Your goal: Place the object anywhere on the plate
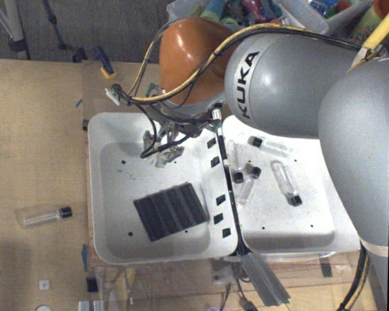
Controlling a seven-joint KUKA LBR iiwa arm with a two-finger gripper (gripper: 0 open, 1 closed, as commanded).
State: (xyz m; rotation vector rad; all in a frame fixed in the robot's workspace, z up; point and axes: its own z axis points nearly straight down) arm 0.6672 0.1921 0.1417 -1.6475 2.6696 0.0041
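At six o'clock in the left bin (104, 180) we see the dark ribbed plate (172, 211). At three o'clock, clear vials (284, 181) lie in the right bin (320, 213). Farther, toward twelve o'clock, the pincer (161, 147) hangs above the left bin.

My own arm (292, 85) covers the right bin's (319, 229) twelve o'clock rim and runs off frame at three o'clock. My claw (161, 147) is too small and wire-tangled to read.
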